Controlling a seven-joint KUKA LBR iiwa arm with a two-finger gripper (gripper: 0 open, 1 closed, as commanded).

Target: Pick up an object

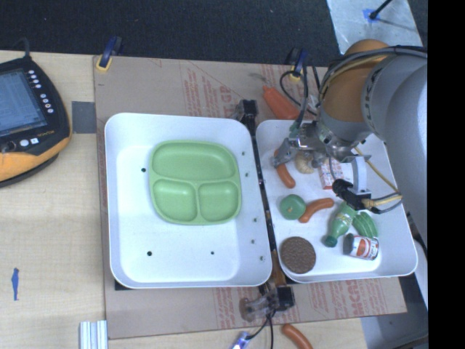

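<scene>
The bench carries two bins; the gripper [299,148] sits low in the right bin [392,267] (finger state indiscernible). Nothing is lifted yet; the grasp remains.

A pale wooden bench [51,231] carries a brown cardboard sheet [196,86] — left of that sheet lies a grey tape patch [83,117]. Beyond the sheet, dark carpet [182,9] — and a pale floor patch [374,13] at its far right.
</scene>
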